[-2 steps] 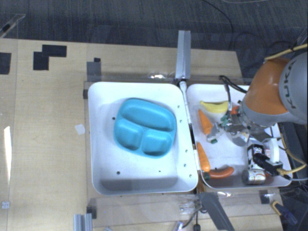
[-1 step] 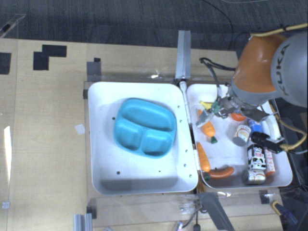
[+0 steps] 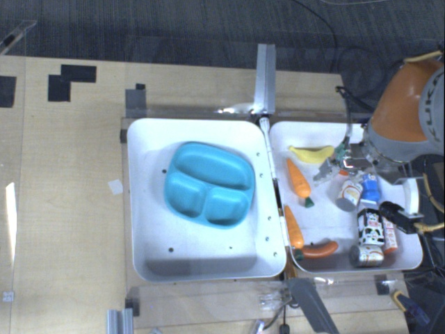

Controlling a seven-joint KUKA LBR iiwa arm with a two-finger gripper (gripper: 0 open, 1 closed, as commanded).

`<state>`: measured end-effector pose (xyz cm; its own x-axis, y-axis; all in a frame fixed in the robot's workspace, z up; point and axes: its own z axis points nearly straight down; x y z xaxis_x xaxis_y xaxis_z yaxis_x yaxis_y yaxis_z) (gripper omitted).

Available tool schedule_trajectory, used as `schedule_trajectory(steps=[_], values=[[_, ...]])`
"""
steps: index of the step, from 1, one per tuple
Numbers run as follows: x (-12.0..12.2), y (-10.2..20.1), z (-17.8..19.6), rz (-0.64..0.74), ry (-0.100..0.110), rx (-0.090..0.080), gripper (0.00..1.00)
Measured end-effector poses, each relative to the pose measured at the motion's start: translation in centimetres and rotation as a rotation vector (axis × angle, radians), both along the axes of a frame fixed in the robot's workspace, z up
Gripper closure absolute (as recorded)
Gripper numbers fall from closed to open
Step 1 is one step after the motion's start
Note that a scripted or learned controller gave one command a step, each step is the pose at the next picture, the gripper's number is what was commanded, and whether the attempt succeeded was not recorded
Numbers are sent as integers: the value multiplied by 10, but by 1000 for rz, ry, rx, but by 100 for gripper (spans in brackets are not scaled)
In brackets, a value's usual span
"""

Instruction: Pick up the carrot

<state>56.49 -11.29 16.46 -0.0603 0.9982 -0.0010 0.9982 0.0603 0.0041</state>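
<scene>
My target is the small orange plastic carrot with a green stub end [image 3: 300,181], lying in the right shallow white bin [image 3: 316,133] just below the yellow plastic banana [image 3: 312,154]; a second orange carrot [image 3: 293,229] lies along the left wall. It looks light, stiff and smooth — likely slippery on the taper — so I'd close across its thick middle. My end effector [image 3: 342,160] hovers near the banana; whether it is apart or together I cannot tell.
</scene>
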Motion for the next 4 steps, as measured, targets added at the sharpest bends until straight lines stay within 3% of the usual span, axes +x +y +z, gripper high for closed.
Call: schedule_trajectory(steps=[1, 2, 3, 4], values=[[27, 21, -75, 146, -8, -2, 0], [42, 53, 22, -9, -2, 0, 0], [23, 26, -75, 131, -8, -1, 0], [26, 28, -63, 134, -16, 1, 100]])
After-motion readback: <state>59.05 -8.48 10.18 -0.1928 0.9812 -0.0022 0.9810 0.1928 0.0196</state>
